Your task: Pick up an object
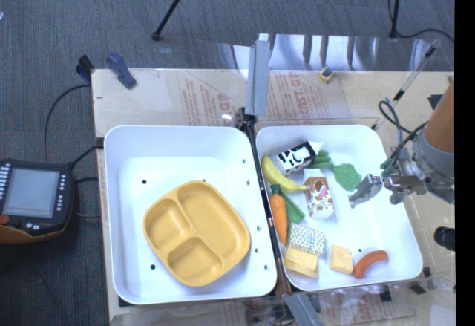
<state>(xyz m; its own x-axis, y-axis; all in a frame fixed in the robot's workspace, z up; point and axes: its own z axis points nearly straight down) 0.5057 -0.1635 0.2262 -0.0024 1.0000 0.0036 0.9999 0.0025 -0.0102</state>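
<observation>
Across the left bin lies a yellow divided plate, well apart from the arm and no part of the coming grasp. Packed along the left wall of the right bin are the candidates for picking: a banana, a black-and-white carton, a carrot, a leafy green, a small printed box, a patterned cracker, two cheese blocks and, nearer the right, a sausage. That crowding is the likely trouble: a descent among the touching pieces could land a finger on top of one, shove a neighbour aside, or pinch two at once. The rounded sausage and banana may also roll out of a closing grip.

Over the right part of that bin hangs the gripper, reaching in from the right at a slant, its wrist cluttered with cables. Nothing sits between the fingers, and whether they are spread or closed I cannot tell from this angle. It stands just right of the printed box and leafy green.
</observation>
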